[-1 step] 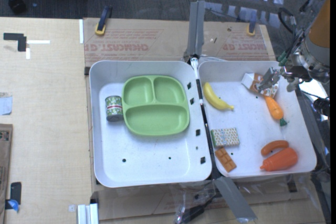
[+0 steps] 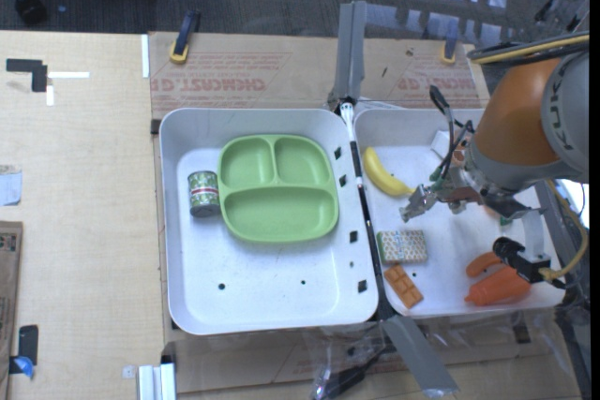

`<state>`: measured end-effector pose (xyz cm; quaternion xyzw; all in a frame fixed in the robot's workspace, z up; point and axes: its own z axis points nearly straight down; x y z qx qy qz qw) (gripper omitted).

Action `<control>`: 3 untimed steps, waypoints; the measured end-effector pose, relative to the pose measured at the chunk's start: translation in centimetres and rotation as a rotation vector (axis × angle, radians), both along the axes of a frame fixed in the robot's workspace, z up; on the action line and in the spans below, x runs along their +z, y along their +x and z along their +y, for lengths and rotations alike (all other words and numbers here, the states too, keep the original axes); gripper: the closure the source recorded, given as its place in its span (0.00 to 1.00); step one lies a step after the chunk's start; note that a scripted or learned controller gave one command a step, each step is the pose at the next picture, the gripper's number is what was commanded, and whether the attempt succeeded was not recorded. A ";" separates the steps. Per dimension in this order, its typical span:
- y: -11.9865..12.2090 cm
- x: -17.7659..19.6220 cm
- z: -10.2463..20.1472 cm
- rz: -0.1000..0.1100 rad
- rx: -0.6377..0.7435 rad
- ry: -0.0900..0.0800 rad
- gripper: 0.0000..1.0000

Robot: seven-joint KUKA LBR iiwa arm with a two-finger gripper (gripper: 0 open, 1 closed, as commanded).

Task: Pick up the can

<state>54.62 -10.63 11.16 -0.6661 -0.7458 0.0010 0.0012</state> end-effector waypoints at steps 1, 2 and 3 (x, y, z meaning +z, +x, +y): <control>1.3 -1.6 -3.5 -0.002 0.020 0.000 0.00; 8.2 -2.0 -2.3 -0.003 -0.010 -0.001 0.00; 6.5 -2.0 -5.9 -0.003 -0.050 -0.002 0.00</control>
